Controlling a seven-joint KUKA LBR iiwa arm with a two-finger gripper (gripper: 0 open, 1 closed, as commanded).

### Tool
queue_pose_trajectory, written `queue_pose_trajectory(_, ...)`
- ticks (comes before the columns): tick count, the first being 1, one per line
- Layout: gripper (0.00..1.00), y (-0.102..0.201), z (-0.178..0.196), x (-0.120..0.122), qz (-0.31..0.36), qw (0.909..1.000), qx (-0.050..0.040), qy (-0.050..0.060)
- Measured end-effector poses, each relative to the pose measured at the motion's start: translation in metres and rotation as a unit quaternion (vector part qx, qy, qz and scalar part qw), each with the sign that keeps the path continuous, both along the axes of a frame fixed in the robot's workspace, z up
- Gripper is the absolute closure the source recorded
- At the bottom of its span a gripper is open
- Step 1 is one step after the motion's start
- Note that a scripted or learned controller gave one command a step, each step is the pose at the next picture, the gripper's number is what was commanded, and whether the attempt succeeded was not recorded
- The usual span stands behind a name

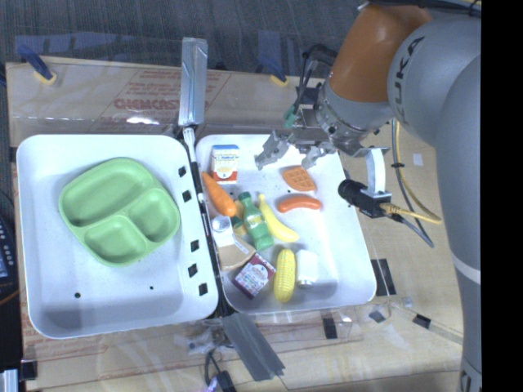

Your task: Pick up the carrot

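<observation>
The carrot (219, 194) is orange and lies slantwise against the left wall of the right bin (353, 243), just below a small milk carton (225, 162). My gripper (291, 154) hangs over the back of that bin, right of the carrot and apart from it. Its two fingers (268, 153) are spread open with nothing between them. A round orange waffle (297, 178) sits just under the right finger.
The right bin also holds a sausage (299, 205), a banana (278, 220), a green bottle (257, 226), a corn cob (284, 274), a white cup (307, 269) and a red box (255, 276). A green divided plate (118, 211) lies in the left bin (49, 300).
</observation>
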State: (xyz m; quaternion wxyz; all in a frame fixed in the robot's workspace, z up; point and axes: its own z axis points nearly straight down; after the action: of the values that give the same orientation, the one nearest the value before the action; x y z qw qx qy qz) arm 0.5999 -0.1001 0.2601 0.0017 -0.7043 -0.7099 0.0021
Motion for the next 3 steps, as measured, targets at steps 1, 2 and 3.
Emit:
queue_pose_trajectory(1,0.0,-0.002,-0.158,-0.002,-0.094,0.9956,-0.0003,0.001)
queue_pose_trajectory(2,0.0,-0.034,-0.108,0.048,-0.248,0.9688,-0.0004,-0.002)
queue_pose_trajectory(3,0.0,-0.082,-0.103,0.048,-0.26,0.9656,0.0,-0.002)
